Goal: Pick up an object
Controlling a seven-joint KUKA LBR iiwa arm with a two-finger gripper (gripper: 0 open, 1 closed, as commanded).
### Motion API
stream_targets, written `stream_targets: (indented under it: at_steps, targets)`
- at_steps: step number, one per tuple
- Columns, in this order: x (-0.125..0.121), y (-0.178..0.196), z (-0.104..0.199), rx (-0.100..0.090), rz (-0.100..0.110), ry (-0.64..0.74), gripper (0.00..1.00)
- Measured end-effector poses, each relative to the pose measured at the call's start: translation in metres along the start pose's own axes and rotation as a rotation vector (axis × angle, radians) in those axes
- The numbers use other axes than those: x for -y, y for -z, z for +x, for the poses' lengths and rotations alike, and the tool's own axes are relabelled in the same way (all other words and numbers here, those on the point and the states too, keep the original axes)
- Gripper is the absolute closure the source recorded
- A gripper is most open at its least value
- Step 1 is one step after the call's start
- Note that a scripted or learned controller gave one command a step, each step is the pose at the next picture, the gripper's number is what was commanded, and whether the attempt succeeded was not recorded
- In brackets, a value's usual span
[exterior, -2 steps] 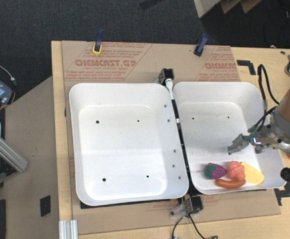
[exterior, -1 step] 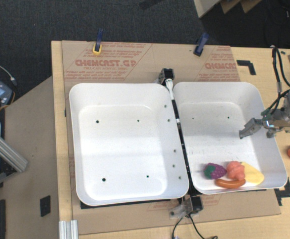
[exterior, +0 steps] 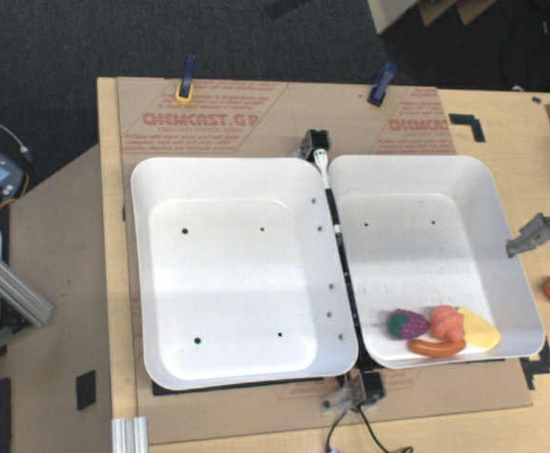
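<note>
Four small toys are lying bunched in the near right corner of the right bin (exterior: 463, 182): a purple piece (exterior: 408, 324), a red-orange piece (exterior: 448, 322), a yellow piece (exterior: 480, 330) and an orange sausage (exterior: 436, 347). Left bin (exterior: 161, 196) is sitting beside it.

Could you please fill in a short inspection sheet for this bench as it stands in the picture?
Surface: brown board printed with red lettering, bearing a left bin and a right bin side by side.
Job's things: purple object, red-orange object, yellow object and orange sausage-shaped object, clustered in the right bin's near corner.
Clutter: nothing seen.
Grippers: grey gripper part at the right bin's right rim; holds nothing visible.
Cables: dark cable leaving the board's near edge.
Surroundings: two blue clamps on the board's far edge, dark carpet beyond.
</note>
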State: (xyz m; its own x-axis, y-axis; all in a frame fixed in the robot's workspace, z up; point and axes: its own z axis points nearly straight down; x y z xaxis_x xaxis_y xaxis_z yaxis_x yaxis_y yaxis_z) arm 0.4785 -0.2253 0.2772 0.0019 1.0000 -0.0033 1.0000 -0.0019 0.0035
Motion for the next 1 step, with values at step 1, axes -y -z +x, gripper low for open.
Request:
stream_targets:
  at_steps: [1]
  targets:
    - [-0.0023,0.1236,0.0004,0.004,-0.01,0.004,0.0]
